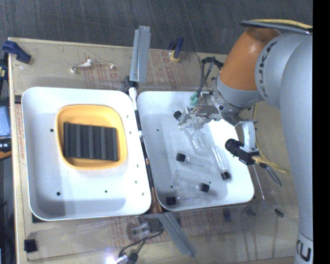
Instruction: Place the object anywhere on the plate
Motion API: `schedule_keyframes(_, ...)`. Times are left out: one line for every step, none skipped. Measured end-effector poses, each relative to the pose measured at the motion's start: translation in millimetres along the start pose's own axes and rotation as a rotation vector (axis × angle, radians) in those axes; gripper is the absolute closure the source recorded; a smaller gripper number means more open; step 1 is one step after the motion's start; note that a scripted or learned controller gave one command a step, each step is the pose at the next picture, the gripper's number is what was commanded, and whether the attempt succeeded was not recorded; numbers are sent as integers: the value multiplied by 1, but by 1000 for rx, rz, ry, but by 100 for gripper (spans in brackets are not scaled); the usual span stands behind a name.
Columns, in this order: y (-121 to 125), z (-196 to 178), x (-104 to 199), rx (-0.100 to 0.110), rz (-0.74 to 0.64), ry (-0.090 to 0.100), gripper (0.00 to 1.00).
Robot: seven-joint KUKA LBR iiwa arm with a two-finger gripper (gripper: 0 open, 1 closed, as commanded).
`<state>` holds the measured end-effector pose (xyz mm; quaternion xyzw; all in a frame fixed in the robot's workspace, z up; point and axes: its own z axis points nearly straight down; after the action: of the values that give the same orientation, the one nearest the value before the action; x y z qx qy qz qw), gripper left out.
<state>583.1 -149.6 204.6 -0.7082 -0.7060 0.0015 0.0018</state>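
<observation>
A yellow plate (89,111) lies in the left bin (44,191), with a dark grey ridged block (91,142) resting on it. In the right bin (239,188) lie several clear plastic tubes with black caps, among them one at the right (219,159) and one near the front (193,183). My gripper (193,126) hangs low over the back half of the right bin, above a clear tube (196,142). Its see-through tips blend with the tubes under them. I see nothing clearly held.
A raised divider (143,147) separates the two bins. A black-capped piece (177,115) lies just left of the gripper and another (180,157) sits mid-bin. Clamps and a metal bar (139,54) stand along the bench's back edge. Cables run at the right.
</observation>
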Motion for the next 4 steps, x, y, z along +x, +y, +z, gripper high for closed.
schedule_keyframes(35, -45, 68, -2, -113, 0, 100)
schedule_keyframes(45, 14, 103, 1, -403, 0, 100)
schedule_keyframes(45, 14, 103, 0, -402, -1, 0)
schedule_keyframes(8, 13, 79, -1, -357, -1, 0)
